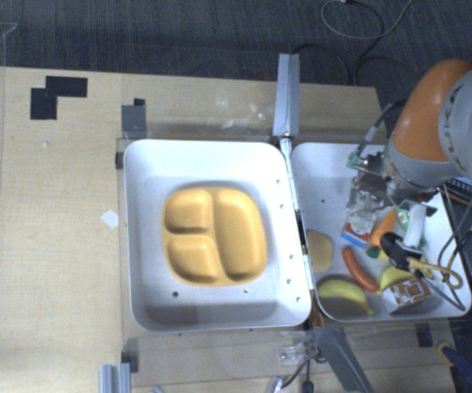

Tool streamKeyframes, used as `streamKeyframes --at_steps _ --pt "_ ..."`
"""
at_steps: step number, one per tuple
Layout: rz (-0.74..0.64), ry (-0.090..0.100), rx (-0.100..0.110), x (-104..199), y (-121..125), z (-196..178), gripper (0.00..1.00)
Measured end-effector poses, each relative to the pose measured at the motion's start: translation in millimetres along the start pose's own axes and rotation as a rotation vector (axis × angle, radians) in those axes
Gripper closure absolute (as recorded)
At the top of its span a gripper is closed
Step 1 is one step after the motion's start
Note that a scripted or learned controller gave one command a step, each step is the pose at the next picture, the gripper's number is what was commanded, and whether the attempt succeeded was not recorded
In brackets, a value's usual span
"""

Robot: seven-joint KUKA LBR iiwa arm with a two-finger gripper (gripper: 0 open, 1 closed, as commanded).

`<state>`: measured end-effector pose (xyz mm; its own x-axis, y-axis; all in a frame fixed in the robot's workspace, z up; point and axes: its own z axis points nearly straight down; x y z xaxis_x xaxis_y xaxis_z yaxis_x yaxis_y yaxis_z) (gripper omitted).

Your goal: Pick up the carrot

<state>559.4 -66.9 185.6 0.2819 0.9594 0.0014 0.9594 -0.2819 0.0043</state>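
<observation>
Right bin [322,166]: carrot [383,228] just beside gripper [365,216]; can't tell jaw state.

Orange carrot [386,225] lies tilted in right bin [322,166], partly hidden.

Single fixed overhead cam, tilted down at the surface [47,244].
It sat above and looked down at a slant, far enough back to frame both white bins: left bin [138,244] near centre, right bin [322,178] toward the right edge. Arm [441,121] entered from the right. Dark floor ran along the top.
</observation>
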Motion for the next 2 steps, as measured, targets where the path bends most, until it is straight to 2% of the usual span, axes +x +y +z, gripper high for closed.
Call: streamKeyframes --at_steps 1,2 --pt "0.0 -0.001 0.0 -0.1 -0.1 0.3 0.0" --pt "0.235 -0.001 0.003 28.3 -50.8 1.1 0.0"
